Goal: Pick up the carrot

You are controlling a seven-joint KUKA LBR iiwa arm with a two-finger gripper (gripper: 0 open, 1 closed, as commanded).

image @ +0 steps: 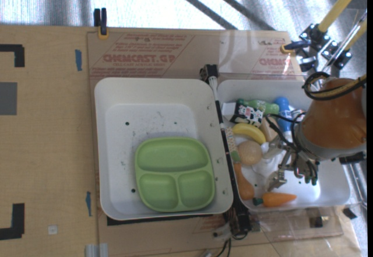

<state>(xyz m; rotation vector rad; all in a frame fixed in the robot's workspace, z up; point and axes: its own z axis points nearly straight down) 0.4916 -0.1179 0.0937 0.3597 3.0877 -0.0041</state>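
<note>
- Two shallow white bins side by side on the counter (46, 151): left bin (111, 133), right bin (335, 189).
- In the left bin, toward its near edge: a green divided plate (173, 173) with three compartments, one long one at the far side and two smaller ones at the near side.
- In the right bin, close to its near edge: the carrot (278, 197), lying flat, thick end with a bit of green toward the left bin, tip toward the bin's right side.
- Just left of it, along the bin's left wall: a second orange piece (243, 185), lying lengthwise, too foreshortened to name surely.
- Farther back in the same bin, crowded together: a banana (249, 132), a round tan ball-like thing (250, 152) touching the banana's near side, a black-and-white spotted carton (248, 115), something green (256, 104) at the far edge, and something blue (282, 105) beside it.
- Over the right half of the right bin: the arm's orange band (333, 122), large and blurred.
- Below the band, inside the bin: the end effector (284, 173), metal fingers pointing down and toward the left bin, tips just above and behind the carrot, close to its thick end.
- Nothing seen between the fingers; carrot resting on the bin floor.
- Fingers apart, a gap visible between the two tips.
- At the counter's far edge: a black-and-yellow clamp (101, 20) on the cardboard sheet.
</note>
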